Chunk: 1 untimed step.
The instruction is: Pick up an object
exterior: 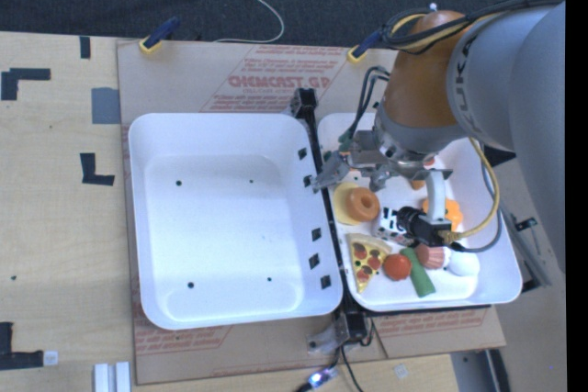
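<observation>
The right bin [496, 285] holds several toy foods. An orange-brown donut [360, 204] lies near the bin's left wall, partly on a yellow piece [344, 215]. In front of it lie a pizza slice [365, 259], a red tomato [397, 266], a green stick [421, 277], a brown sausage [429, 255] and a white egg [463, 263]. An orange piece [454, 215] lies further right. My gripper [360, 166] hangs over the back left part of this bin, just behind the donut. Nothing shows between its fingers from this angle.
The left bin [147, 197] stands beside the right one, with a black divider [317, 197] between them. Both rest on a cardboard sheet [266, 83]. The grey arm [514, 69] covers the right bin's back right part.
</observation>
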Motion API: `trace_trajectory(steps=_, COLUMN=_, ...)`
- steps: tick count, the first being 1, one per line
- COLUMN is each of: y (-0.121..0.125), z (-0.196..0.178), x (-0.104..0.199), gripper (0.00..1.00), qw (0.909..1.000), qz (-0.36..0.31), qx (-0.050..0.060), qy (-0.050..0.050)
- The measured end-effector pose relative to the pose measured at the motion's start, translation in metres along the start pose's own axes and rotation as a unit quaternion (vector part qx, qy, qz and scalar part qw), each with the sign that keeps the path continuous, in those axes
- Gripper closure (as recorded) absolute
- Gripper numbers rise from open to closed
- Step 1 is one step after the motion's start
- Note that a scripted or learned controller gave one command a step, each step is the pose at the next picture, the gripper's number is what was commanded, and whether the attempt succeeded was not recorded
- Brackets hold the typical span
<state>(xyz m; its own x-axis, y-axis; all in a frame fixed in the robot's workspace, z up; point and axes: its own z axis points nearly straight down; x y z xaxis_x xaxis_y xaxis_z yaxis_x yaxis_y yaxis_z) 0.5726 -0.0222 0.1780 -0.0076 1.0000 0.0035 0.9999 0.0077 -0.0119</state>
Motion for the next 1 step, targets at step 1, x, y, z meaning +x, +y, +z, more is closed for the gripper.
trace_trajectory(steps=1, y=-0.0446, z=-0.0054, x=-0.039, gripper=0.0, qw=1.0, qz=0.005, qx=-0.003, qy=-0.002)
